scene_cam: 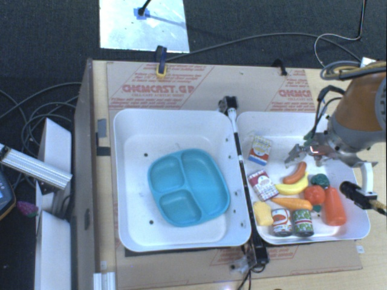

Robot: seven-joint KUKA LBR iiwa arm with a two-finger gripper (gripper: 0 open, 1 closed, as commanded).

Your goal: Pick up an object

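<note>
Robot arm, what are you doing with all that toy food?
The robot arm reaches in from the right over the right bin, which holds a pile of toy food. Its hand hovers just above the toy sausage and the banana, holding nothing yet. Cans, a carrot and small boxes lie nearby. The left bin holds a blue divided plate.
</note>
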